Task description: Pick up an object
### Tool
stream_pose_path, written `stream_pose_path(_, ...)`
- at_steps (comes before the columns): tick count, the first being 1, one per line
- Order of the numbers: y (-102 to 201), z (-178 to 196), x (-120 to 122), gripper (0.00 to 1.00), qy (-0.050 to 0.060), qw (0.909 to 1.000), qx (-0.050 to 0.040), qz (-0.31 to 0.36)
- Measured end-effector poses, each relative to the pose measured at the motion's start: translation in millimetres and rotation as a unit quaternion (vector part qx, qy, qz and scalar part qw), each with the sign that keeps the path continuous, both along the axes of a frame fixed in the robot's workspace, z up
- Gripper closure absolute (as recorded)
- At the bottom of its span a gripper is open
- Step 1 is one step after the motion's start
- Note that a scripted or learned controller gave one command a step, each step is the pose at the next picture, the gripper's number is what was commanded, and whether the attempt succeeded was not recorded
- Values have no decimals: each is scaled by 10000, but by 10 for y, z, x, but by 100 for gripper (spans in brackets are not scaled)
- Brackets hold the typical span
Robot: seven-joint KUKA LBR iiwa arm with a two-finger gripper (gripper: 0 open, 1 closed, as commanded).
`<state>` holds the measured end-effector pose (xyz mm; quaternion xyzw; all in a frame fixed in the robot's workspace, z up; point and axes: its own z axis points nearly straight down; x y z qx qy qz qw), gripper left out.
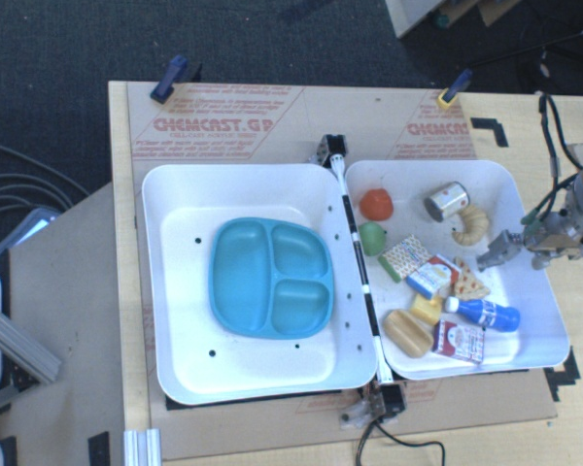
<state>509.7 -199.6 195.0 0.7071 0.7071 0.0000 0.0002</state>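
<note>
The right bin [534,352] holds several small objects. Among them are a red ball [375,203], a green piece [372,238], a metal can [447,201] and a croissant [471,223]. Nearer the front lie a patterned box [405,257], a blue-and-white packet [429,278], a yellow block [426,309], a blue bottle [488,314], a bread roll [406,332] and a red-and-white packet [460,342]. My gripper [510,246] reaches in over the bin's right side, just right of the croissant and above the bottle. Nothing visible is in it.
The left bin [175,260] holds a blue divided plate [270,278]. A black hinge strip [355,260] runs between the two bins. The arm's wrist and cables [564,226] hang over the right rim. Clamps sit at the bench's back edge.
</note>
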Motion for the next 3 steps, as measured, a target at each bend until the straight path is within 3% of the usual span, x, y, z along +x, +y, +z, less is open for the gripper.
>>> stream_pose_path(1, 272, -1067, 545, 0, -28, 10000, 4, 6)
stream_pose_path(2, 1062, -1055, 1045, 0, -59, 10000, -1, 5)
stream_pose_path(3, 971, -1106, 1561, 0, 19, 10000, 5, -2)
